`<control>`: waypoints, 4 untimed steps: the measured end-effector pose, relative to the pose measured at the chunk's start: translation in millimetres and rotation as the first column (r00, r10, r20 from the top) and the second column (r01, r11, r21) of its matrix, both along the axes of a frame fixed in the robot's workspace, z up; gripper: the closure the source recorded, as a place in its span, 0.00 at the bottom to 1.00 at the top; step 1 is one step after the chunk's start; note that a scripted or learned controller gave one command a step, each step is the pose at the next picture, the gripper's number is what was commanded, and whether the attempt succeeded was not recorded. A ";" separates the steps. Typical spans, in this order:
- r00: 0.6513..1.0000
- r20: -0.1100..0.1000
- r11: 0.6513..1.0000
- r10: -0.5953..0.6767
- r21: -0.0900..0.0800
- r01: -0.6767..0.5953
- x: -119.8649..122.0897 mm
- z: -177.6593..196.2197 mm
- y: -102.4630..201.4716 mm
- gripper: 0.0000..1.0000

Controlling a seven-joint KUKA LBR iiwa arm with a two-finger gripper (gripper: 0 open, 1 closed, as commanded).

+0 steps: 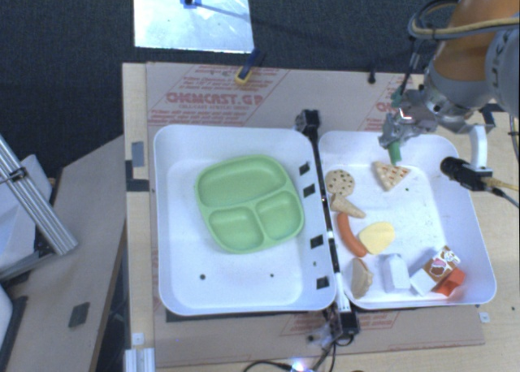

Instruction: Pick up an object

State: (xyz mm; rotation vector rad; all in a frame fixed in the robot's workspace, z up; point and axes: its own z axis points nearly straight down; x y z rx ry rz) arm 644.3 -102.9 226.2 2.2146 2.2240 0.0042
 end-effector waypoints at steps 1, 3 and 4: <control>1.000 -0.002 1.000 0.005 0.002 -0.005 -16.9 8.6 55.8 1.00; 1.000 -0.004 1.000 0.005 0.003 -0.005 -55.3 8.6 146.9 1.00; 1.000 -0.007 1.000 0.004 0.002 -0.004 -84.5 -10.6 183.8 1.00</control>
